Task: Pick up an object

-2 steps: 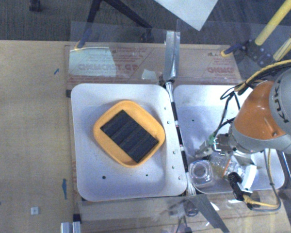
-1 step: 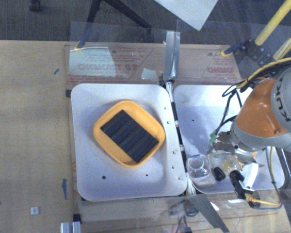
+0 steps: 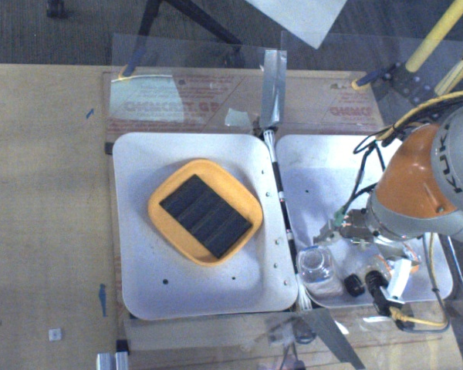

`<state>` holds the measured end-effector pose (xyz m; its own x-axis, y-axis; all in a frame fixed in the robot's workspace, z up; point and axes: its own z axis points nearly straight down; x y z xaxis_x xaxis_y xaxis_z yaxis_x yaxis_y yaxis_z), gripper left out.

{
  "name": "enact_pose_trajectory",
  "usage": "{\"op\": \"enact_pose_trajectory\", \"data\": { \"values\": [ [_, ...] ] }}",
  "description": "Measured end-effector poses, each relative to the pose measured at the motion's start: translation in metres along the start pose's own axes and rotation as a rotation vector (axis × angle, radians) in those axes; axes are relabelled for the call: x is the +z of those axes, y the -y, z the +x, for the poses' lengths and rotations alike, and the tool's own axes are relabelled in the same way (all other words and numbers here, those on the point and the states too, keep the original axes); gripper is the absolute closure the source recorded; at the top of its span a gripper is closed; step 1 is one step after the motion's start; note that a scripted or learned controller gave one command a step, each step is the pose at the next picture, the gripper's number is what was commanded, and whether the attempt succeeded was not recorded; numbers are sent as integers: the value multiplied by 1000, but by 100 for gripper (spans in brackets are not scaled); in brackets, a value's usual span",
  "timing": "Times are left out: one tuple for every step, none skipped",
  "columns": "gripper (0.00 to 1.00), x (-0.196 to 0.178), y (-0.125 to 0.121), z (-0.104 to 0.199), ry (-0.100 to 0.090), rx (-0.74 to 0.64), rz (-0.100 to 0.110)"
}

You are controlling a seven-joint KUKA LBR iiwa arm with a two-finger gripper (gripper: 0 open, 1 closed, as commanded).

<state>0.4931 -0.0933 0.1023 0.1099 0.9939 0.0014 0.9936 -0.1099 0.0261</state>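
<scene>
The left bin (image 3: 139,284) holds a yellow tray with a dark ribbed pad (image 3: 204,220) at its centre. My end effector (image 3: 353,236) hangs over the right bin (image 3: 309,168), beside a clear jar (image 3: 316,267) in its front-left corner; its state I cannot tell. I judge this the approach: next, centre over the jar and descend.

Two white bins sit on the tabletop (image 3: 46,206): the left bin (image 3: 139,284) holds one orange dish (image 3: 204,210); the right bin (image 3: 316,168), beside it, holds one clear jar (image 3: 315,267).
</scene>
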Motion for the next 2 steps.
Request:
{"op": "enact_pose_trajectory", "data": {
  "values": [
    [0,-25,-31,-72,3,32,26],
    [0,14,11,-10,3,-47,18]
  ]
}}
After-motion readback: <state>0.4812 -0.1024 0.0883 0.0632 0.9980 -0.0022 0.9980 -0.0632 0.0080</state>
